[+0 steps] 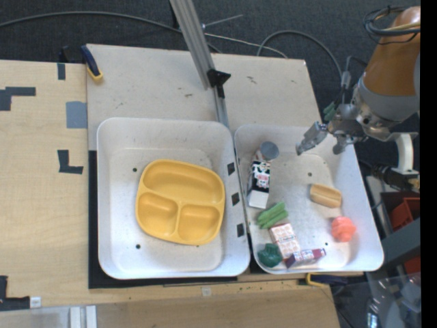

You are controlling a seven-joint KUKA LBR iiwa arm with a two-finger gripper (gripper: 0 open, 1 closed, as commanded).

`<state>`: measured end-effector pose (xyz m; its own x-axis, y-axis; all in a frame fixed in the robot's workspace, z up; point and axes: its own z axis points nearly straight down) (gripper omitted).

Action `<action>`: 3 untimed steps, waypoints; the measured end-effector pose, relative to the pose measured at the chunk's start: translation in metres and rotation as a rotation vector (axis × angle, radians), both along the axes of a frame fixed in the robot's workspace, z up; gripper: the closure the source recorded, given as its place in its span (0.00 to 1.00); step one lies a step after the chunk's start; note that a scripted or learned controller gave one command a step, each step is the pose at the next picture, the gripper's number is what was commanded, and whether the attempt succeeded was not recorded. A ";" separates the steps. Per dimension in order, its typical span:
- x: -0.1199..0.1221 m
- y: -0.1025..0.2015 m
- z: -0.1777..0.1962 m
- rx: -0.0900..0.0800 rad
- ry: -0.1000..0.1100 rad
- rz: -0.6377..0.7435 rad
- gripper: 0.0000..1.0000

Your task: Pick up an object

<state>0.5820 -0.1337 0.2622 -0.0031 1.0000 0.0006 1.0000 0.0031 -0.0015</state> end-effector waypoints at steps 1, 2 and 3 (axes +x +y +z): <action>0.000 0.000 0.000 0.000 0.000 0.000 0.00; 0.002 -0.007 -0.060 -0.001 0.006 -0.002 0.00; -0.009 -0.007 -0.116 0.000 0.007 -0.002 0.00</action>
